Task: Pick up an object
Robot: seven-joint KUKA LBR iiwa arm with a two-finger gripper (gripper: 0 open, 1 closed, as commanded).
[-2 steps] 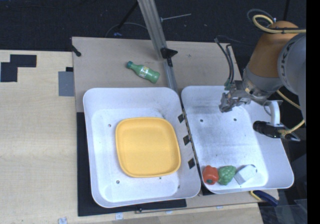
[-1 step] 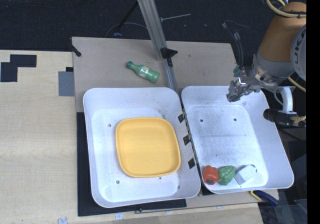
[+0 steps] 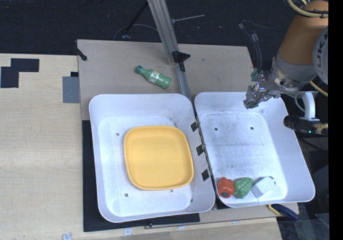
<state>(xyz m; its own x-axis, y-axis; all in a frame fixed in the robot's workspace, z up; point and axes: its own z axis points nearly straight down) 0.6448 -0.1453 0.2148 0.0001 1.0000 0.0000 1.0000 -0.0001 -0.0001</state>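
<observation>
Two-finger dark metal gripper (image 3: 256, 97), on the grey arm with the orange band (image 3: 303, 38): camera view places it over the twelve-to-one o'clock rim of the right-hand shallow white plastic bin (image 3: 252, 148), pointing down; whether it is parted or closed cannot be told at this size, and nothing is seen in its grasp. Candidate items, same bin: small red rounded toy vegetable (image 3: 225, 187), knobbly green toy vegetable (image 3: 243, 186) touching it, and small grey-white block (image 3: 262, 186) just beside that, all lined along the six o'clock wall. Governing relation: this row lies toward six o'clock from the gripper, well apart from it, with the bare bin floor between; the row's long axis runs nine to three o'clock, across the likely line of approach. Judgement: a pick would call for travel across the whole bin toward six o'clock, and the near wall may crowd the descent. Other entries: square yellow plastic plate (image 3: 158, 157) centred in the left-hand shallow white bin (image 3: 104, 126); green plastic toy bottle (image 3: 153, 76) lying on the tan bench board (image 3: 214, 67) at twelve o'clock of that bin.
</observation>
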